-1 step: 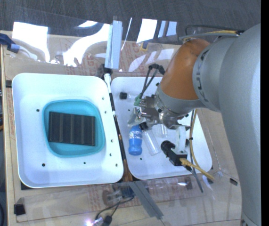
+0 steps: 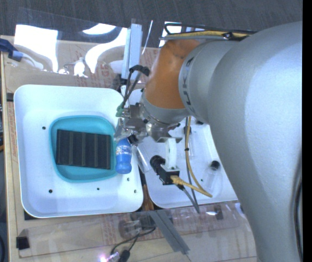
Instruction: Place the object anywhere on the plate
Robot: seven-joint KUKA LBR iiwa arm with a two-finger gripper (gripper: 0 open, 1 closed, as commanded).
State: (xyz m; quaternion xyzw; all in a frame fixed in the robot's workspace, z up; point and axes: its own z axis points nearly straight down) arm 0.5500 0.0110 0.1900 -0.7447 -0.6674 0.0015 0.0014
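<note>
The gripper [image 2: 127, 138] sits over the right edge of the left bin [image 2: 30, 146], with a small blue bottle [image 2: 123, 158] upright between its fingers – gripped at the cap end. The bottle hangs just beside the right rim of the blue plate [image 2: 82, 123], touching or nearly so. A dark ribbed block [image 2: 84, 148] covers most of the plate, leaving only a narrow rim free. The right bin [image 2: 210, 192] lies largely under the grey arm [image 2: 243, 119], cables trailing across it.
</note>
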